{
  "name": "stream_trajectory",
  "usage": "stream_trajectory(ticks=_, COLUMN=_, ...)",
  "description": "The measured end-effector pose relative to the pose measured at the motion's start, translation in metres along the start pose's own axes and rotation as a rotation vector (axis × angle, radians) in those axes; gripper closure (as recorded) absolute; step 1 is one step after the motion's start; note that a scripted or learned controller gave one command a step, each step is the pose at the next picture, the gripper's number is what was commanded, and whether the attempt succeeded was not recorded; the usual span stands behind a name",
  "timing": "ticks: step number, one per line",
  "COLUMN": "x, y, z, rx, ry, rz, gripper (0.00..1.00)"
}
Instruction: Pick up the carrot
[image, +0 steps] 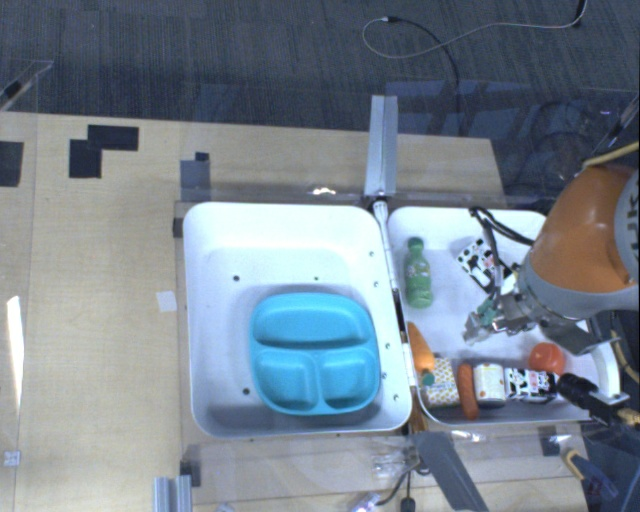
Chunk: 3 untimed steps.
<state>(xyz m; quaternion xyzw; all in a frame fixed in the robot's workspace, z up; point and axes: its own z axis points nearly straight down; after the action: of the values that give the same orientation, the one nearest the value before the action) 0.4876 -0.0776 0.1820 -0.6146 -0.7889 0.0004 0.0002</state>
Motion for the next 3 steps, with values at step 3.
stream_trajectory(ticks=3, x=0.014, y=0.058, z=0.000, rx=0.002, ry=0.000, rz=0.296, gripper=1.00)
